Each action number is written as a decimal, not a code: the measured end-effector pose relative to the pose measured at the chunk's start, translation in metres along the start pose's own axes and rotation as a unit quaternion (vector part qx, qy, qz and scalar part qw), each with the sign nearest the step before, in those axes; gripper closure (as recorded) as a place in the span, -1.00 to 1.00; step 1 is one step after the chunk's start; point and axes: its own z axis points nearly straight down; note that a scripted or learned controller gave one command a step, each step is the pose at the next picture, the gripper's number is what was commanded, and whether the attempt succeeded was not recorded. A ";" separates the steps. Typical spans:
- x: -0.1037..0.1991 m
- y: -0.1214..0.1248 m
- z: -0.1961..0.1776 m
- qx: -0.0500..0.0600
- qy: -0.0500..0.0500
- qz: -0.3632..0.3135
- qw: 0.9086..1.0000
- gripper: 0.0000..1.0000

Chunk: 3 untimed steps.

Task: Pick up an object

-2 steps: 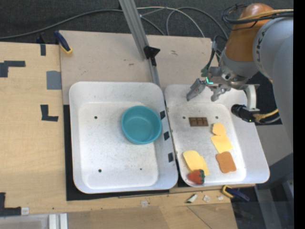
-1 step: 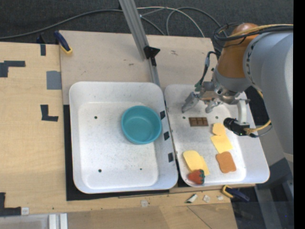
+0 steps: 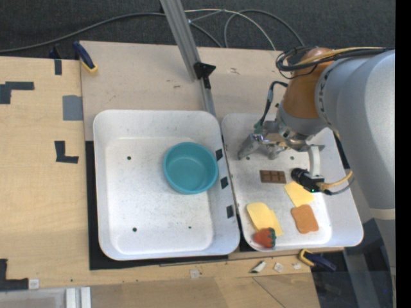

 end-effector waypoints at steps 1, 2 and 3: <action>0.001 0.000 -0.011 0.001 0.000 0.000 1.000 1.00; 0.004 0.001 -0.074 -0.002 0.001 0.000 1.000 1.00; 0.003 -0.002 -0.118 -0.001 0.001 0.001 1.000 1.00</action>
